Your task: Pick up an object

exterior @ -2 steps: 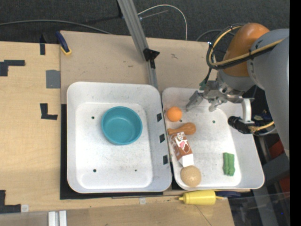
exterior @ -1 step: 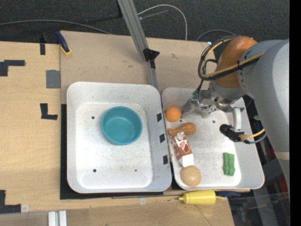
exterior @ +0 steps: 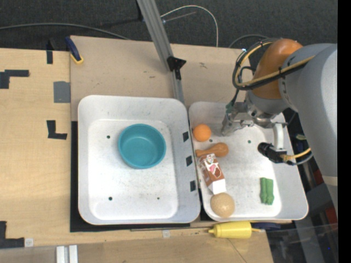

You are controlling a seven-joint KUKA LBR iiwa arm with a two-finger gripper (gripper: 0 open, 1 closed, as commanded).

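My gripper [exterior: 229, 126] hangs over the far part of the right bin [exterior: 290, 201], just right of an orange ball [exterior: 202, 132]. Below the ball lies a brownish-orange carrot-like piece [exterior: 214, 149], then a red and white carton [exterior: 213, 173] and a round beige item [exterior: 222, 204]. A green piece [exterior: 266, 190] rests near the bin's right side. I see nothing held in the gripper. The grey arm with its orange band [exterior: 277, 59] comes in from the upper right.
The left bin [exterior: 98, 201] holds a teal bowl [exterior: 142, 146]. A yellow bottle [exterior: 233, 230] lies on the bench just in front of the right bin. A metal pole [exterior: 159, 32] rises behind the bins. Cables loop near the wrist.
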